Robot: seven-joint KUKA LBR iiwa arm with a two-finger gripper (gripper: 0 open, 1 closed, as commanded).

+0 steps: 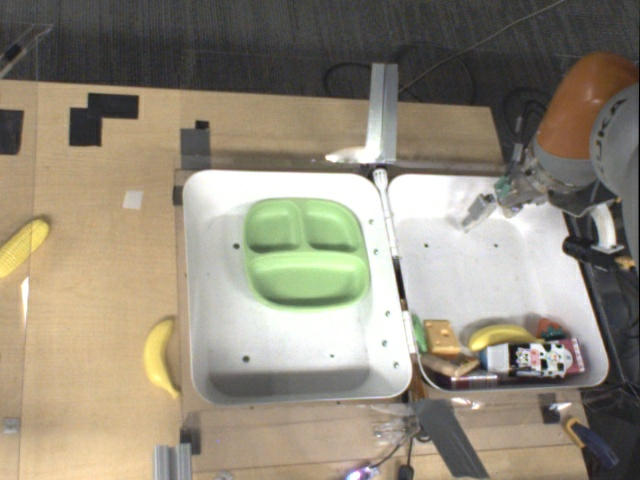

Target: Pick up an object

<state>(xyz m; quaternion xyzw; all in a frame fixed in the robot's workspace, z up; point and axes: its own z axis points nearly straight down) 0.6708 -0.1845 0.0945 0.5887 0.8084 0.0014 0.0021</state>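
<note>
Gripper [478, 208] sits at the right bin's [560, 268] far edge, and from it my likeliest target, the banana [497, 336], lies toward the near rim, long axis crosswise

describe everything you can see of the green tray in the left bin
The green tray is a pale green, matte, plastic-looking divided plate with rounded corners. It has three compartments: two small ones on the far side and one long one nearer the camera. It lies flat, right side up, on the floor of the left bin, toward its far half, apart from the walls. Nothing rests in it.
</note>
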